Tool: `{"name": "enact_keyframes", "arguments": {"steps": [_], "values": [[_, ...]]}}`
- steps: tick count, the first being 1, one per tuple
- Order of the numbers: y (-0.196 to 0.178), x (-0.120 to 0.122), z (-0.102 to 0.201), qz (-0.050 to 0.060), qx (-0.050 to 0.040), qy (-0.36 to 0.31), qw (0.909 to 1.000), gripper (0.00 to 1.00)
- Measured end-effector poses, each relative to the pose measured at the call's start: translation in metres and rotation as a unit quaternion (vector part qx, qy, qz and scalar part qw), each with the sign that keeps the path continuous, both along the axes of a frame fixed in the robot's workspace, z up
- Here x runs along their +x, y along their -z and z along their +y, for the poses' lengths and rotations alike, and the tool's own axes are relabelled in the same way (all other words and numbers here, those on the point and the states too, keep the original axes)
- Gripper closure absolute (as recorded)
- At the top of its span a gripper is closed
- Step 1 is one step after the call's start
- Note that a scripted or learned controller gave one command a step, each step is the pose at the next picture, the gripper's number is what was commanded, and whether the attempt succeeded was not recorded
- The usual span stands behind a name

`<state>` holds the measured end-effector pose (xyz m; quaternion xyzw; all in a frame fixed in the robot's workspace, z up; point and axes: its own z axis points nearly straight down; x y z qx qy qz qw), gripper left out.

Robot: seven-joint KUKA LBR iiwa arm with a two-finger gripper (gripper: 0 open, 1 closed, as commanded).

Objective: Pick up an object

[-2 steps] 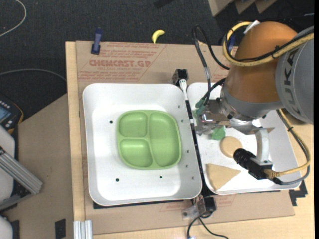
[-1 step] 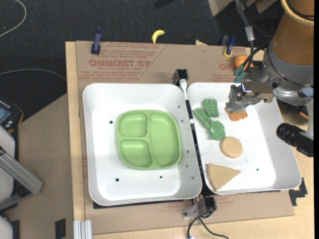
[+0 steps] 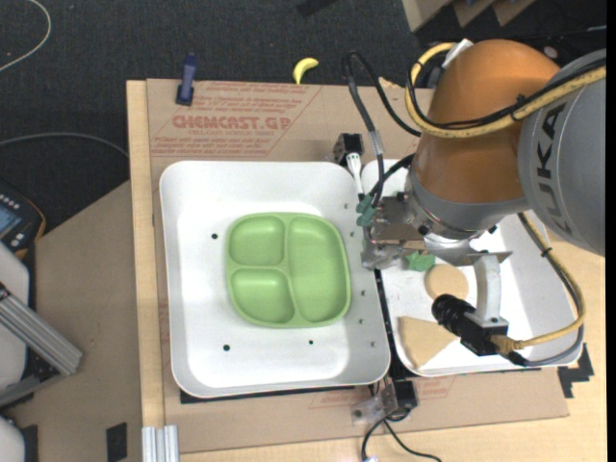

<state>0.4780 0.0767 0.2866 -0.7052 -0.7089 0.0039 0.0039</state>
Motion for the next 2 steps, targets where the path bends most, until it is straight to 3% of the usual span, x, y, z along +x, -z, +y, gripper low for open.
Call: {"name": "enact_keyframes", "arguments": {"steps": [1,2], "values": [[-0.2,0.002,-0.024,-0.017,0.0018,0.002,0.9999,1.0],[-0.112,0.001,-0.019,-0.002,-0.0007,0.003,1.0,1.0]]}}
